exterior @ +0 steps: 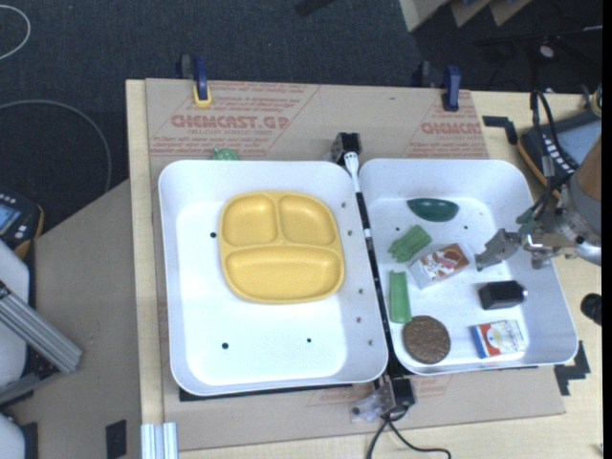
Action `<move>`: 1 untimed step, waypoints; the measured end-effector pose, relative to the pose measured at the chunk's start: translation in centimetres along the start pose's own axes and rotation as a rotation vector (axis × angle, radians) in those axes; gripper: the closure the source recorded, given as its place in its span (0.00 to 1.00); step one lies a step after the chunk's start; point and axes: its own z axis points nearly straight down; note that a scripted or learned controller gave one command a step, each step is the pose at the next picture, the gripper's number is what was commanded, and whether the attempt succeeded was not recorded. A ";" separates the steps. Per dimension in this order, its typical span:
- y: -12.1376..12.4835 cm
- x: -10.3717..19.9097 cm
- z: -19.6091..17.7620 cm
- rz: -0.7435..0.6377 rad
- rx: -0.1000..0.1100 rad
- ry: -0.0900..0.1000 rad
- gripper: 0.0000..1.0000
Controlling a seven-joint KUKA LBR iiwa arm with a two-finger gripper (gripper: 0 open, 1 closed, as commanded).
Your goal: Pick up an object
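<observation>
The end effector point(499, 248), its grip state impossible to tell, is seen poised over the right bin point(540, 347) near a black block point(502, 295); descent judged next.

Arm point(583, 220) cut off by right edge. Gripper point(499, 249) blurred; jaw state unreadable. Print on small packet point(441, 262) too small to read.

At the right edge, the robot's metal two-finger gripper point(504, 247) showed as a cluster of small grey and silver parts, with one dark, slim grey finger point(496, 249) ending in a blunt tip. Behind it the pale silver-grey wrist housing point(585, 239) looked rounded and dull. Thin black cables point(545, 132) curved above it.
</observation>
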 end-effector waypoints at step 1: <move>3.1 -0.2 10.3 -0.002 -0.015 0.000 0.00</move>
